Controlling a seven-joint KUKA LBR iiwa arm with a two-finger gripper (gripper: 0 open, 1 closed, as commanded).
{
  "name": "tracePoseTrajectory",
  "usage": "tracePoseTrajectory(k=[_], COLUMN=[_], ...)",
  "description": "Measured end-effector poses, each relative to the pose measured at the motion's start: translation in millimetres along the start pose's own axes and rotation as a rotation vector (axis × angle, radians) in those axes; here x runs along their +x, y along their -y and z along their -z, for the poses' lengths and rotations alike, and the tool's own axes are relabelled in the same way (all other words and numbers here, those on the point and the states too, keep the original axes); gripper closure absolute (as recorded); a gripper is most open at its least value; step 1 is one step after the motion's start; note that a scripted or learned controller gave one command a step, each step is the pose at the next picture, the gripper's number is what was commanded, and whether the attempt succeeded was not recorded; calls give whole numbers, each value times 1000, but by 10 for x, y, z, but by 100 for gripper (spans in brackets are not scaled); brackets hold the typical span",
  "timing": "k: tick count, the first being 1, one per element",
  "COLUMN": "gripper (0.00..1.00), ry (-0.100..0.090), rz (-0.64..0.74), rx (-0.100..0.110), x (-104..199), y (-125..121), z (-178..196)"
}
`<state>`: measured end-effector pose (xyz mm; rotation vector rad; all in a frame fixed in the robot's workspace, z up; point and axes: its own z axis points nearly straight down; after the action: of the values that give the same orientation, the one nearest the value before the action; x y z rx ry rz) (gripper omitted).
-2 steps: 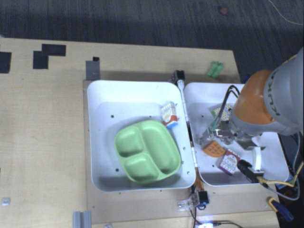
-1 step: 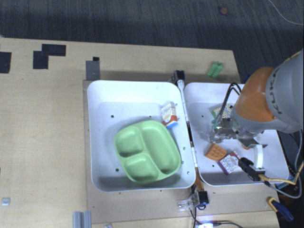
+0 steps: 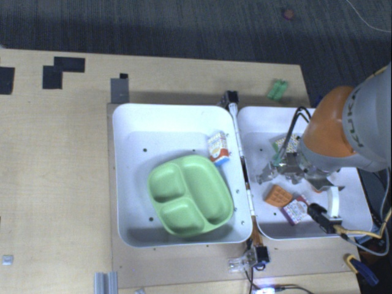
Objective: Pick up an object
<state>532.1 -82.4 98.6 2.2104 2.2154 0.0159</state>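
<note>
My gripper (image 3: 270, 173) hangs low in the right bin (image 3: 257, 127), near its left middle, under the grey arm with the orange band. An orange waffle-patterned piece (image 3: 278, 195) lies just below the gripper on the bin floor. Beside it, to the lower right, sits a small purple and white packet (image 3: 295, 211). A pale patterned item (image 3: 283, 143) peeks out from behind the wrist. In the left bin (image 3: 131, 164) rests a green divided plate (image 3: 190, 195), with a small white, red and blue packet (image 3: 218, 147) at its upper right.
A green object (image 3: 277, 90) lies on the wooden bench behind the right bin. The wall between the two bins (image 3: 243, 164) runs close to the left of the gripper. Black patches mark the bench at the far left.
</note>
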Motion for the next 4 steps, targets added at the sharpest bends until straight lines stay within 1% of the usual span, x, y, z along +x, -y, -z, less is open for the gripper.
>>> tracePoseTrajectory(k=[1,2,3,4], gripper=[0,0,0,100], ry=[-1,0,2,1], rz=[0,2,0,2], rx=[6,10,5,1], x=[-131,-81,-59,-52], y=[116,-44,-18,-37], z=[-113,-119,-117,-3])
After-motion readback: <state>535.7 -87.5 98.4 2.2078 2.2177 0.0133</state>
